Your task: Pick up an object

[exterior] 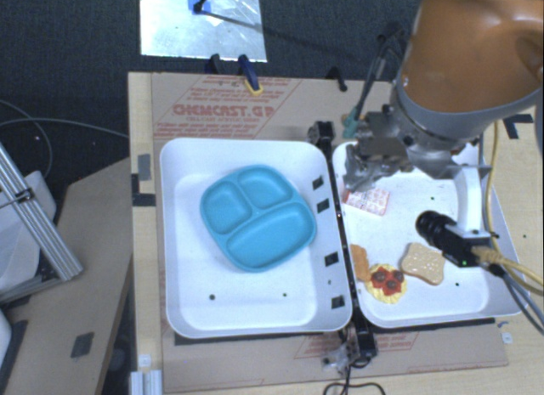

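Gripper (361, 174): poised low over right bin's (476, 307) far-left corner, likely for a grasp; grip state indiscernible.
Pink wafer (367, 201): just below gripper.
Toast slice (423, 263): near front edge.
Blue divided plate (257, 216): centred in left bin (183, 240).

Dark carpet (68, 36) across the top and left of the frame. Shiny metal sheet (202, 9) at upper centre. Cardboard (223, 104) with red print spread over a tan bench (102, 240). Aluminium rail (34, 223) slanting at the left edge. Even, soft light.
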Robot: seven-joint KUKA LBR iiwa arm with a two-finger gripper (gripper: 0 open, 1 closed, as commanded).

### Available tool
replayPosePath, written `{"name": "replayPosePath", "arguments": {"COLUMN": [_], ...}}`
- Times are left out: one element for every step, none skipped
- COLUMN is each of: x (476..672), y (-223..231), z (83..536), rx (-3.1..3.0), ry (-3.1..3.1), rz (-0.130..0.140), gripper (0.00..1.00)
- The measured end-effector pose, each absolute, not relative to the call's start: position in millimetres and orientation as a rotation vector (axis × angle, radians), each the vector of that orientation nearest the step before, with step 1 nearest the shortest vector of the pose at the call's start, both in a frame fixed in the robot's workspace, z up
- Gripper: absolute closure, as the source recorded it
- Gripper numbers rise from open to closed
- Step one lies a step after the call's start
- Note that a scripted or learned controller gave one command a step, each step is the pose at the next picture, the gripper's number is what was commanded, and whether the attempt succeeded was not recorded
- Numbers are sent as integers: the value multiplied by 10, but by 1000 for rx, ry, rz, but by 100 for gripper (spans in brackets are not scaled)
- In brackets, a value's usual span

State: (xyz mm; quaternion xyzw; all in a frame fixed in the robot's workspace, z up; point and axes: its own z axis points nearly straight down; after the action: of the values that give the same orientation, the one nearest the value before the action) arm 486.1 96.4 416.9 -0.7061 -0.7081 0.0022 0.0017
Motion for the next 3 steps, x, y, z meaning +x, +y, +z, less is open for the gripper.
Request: {"name": "replayPosePath", "arguments": {"x": [4868, 4908, 4868], "y": [981, 1296, 1252], "z": [4412, 4507, 4538], "rx": [-2219, -2216, -2218], "ry": [-2227, -2229, -2227], "rz": [-6, -6, -5], "gripper": [100, 100, 100]}}
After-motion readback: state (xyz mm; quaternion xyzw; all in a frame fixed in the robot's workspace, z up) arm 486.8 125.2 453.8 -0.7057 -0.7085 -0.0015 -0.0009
